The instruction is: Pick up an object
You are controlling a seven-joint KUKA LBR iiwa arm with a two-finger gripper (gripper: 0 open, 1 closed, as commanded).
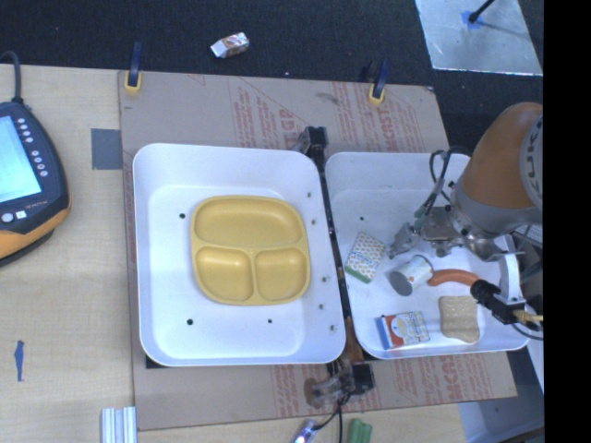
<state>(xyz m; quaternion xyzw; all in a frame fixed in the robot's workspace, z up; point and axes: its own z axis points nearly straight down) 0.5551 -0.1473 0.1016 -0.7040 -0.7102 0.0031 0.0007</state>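
The right bin point(369, 178) holds several small items. A green-patterned packet point(364, 257) lies near its left wall. A grey and white cylinder point(411, 275) lies on its side in the middle. An orange stick point(452, 277) sits just right of it. A beige sponge-like block point(459, 319) and a blue and white carton point(404, 330) rest by the front wall. My gripper point(413, 236) hangs low over the bin's middle, just above the cylinder and right of the packet. The wrist hides part of the bin's right side.
The left bin point(166, 330) holds a yellow divided plate point(249, 249). A teach pendant point(23, 183) lies at the bench's left edge. Black clamps point(314, 139) join the bins at the back and front. Cables trail by the arm's right side.
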